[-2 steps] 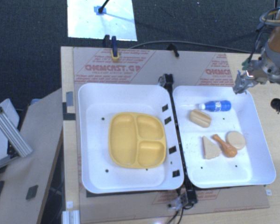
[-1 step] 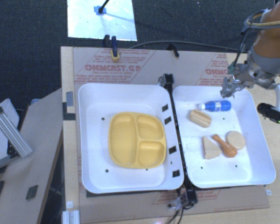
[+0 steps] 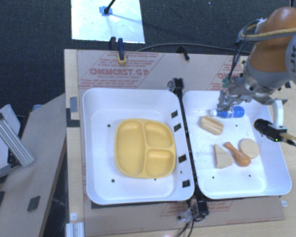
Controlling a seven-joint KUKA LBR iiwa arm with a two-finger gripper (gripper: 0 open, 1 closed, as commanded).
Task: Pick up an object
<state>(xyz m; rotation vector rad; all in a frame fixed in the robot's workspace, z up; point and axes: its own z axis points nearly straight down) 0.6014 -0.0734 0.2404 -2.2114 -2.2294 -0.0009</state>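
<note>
Bottle [image 3: 231, 113], blue, lying on its side at the back of the right bin [image 3: 271, 181], directly under the claw [image 3: 226, 105]. Could roll or squirt sideways if pinched off-centre on the round body. Bun [image 3: 211, 125] just beside, easily nudged. Claw's spread: cannot tell.

Position: one fixed camera set above the bench [image 3: 74, 132], high enough to take in both white bins.
Direction: it looks down at a slant toward the far dark backdrop [image 3: 29, 23], so the far bench edge sits high in the view.
Framing: the left bin [image 3: 96, 147] lies centre-left, the right bin [image 3: 271, 181] to its right.
Nearness: middling; the bins and bench sit in view with dark floor around.
Arm entry: the KUKA arm [image 3: 278, 43] comes in from the upper right.
Shared ground: a single view covers both bins.
</note>
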